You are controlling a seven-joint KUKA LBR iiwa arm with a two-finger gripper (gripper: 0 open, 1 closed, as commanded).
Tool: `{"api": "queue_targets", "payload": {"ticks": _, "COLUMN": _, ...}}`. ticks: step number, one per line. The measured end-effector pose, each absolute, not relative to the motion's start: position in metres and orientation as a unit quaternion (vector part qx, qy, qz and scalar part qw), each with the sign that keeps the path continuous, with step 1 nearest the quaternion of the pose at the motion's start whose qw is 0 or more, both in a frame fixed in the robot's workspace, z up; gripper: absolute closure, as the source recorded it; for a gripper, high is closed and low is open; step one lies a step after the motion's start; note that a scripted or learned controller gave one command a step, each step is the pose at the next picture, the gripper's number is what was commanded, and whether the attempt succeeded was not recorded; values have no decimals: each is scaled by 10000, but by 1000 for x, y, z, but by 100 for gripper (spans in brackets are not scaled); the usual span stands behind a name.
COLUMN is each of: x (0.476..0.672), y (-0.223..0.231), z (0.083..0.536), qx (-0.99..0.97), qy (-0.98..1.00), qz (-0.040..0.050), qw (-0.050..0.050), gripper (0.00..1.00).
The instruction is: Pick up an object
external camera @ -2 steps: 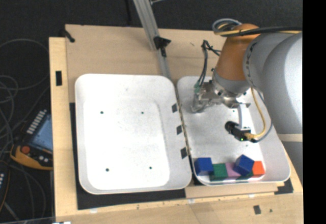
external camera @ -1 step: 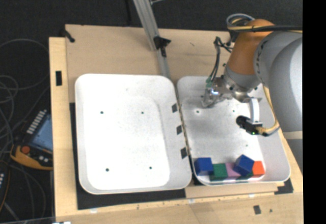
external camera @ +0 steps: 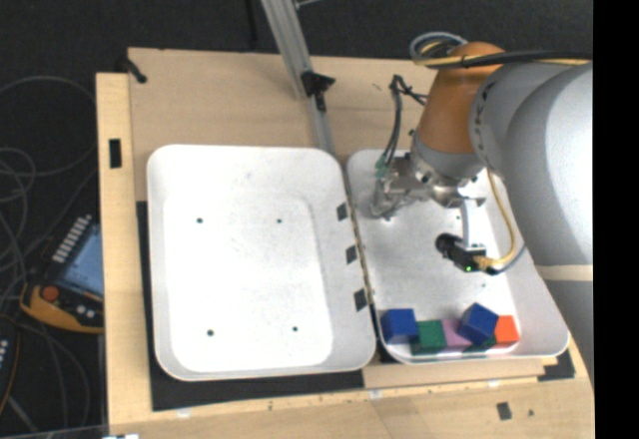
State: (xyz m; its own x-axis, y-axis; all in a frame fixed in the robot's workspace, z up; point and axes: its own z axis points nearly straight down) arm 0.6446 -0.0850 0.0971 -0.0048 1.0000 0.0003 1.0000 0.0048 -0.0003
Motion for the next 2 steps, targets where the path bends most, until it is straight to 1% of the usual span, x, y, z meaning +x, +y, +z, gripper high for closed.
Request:
{"api": "queue_targets", "payload": {"ticks": 1, "x": 646, "y": -138, "z": 135, "qx": -7082, "qy": -7060, "qz": -5, "qw": -32, "gripper": 100}}
{"api": "queue_targets", "payload": {"ticks": 2, "x": 629, "y": -97, "z": 95, "qx": -7058, "qy": -7084, "qz": 10, "qw": 11, "gripper": 100}}
